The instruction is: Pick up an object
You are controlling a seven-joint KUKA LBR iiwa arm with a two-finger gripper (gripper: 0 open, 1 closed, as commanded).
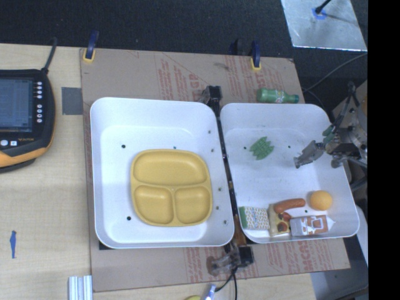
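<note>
Nearest me, along the front wall of the right bin, the small items crowd together: a patterned packet, a sausage lying across a small box, a white carton and an orange ball just beside it. They sit there because the shallow bin lets things slide to its low edge, which makes them awkward to reach. Further back, a green leafy toy lies alone on open floor, and I judge it the easiest pick.

The gripper hangs over the right bin's right side, between the leaf and the ball, with nothing between its jaws; I cannot tell how far apart they stand.

In the left bin rests a yellow divided plate. Beyond the bins, on the surface, a green bottle lies on its side, out of play.
</note>
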